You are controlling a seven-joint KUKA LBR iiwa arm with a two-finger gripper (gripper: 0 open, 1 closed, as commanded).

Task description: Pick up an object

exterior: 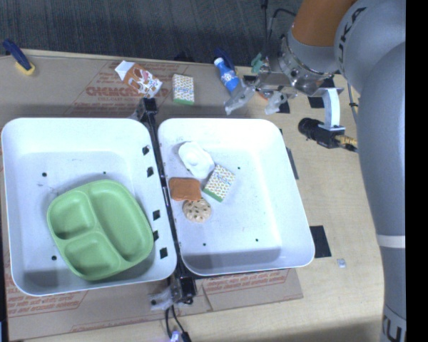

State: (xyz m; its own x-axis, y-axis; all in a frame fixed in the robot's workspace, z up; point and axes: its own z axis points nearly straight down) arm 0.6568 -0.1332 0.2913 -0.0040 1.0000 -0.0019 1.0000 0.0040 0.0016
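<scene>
Wooden bench (328, 212) carries two white bins | right bin (271, 191) holds white lump (194, 157), patterned packet (220, 183), brown slab (185, 188), round cookie (197, 210), clustered at 9 o'clock | gripper (257, 100) hangs beyond bin's 12 o'clock rim, likely staging; fingers spread, grasping nothing | green divided plate (100, 228) in left bin.

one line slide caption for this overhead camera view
Gripper hovers behind the right bin holding a cookie, packet and bread slice; green tray in left bin.
</scene>
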